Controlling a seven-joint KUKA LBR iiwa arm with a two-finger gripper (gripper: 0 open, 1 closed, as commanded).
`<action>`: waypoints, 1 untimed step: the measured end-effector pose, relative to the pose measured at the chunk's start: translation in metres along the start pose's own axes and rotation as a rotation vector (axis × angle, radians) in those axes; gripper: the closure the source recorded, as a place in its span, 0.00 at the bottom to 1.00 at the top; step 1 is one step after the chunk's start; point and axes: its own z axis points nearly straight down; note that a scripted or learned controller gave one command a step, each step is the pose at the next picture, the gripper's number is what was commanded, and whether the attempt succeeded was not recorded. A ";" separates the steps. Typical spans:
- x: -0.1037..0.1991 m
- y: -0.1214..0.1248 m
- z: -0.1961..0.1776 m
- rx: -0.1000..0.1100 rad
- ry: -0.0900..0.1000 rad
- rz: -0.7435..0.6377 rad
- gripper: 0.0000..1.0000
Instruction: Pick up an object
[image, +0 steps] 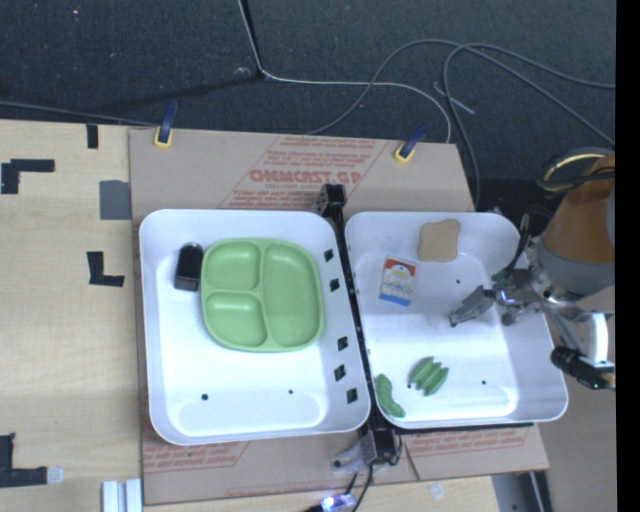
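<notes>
In the right bin (530, 400) lie a tan flat piece (439, 240) at the back, a small white packet with red and blue print (397, 281) left of the middle, a green pea pod (428, 376) near the front, and another green pod (388, 396) at the front left corner. My gripper (464, 313) reaches in from the right and hangs over the bin's middle. It is right of the packet and behind the pea pod, with nothing seen in its grasp.
The left bin (160, 400) holds a green divided plate (262, 294) and a small black object (188, 267) beside the plate's left edge. A black divider (347, 300) runs between the bins. Cables (420, 70) trail across the dark floor behind.
</notes>
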 end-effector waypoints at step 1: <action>0.000 0.001 0.044 -0.005 -0.003 -0.001 0.00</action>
